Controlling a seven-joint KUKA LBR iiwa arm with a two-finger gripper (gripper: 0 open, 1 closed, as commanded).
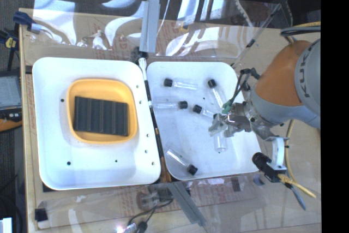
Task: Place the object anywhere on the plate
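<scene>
The camera view looks down on two white bins. The left bin [49, 166] holds a yellow plate [102, 111] with a dark ribbed insert [101, 116] at its centre, left of mid-frame. The right bin [180, 172] holds several clear vials with black caps, scattered: one near the top [179, 84], one beside it to the right [215, 91], one near the middle [170, 104], and one at the lower edge [182, 162].

The gripper [224, 124] sits low over the right side of that bin, with another vial [220, 142] just beneath it; whether the jaws are apart or together cannot be told, nor whether anything is gripped.

The vials look light, stiff, smooth and prone to rolling or slipping; a grasp across the tube's middle, square to its length, seems safest. No readable writing or labels appear anywhere.
</scene>
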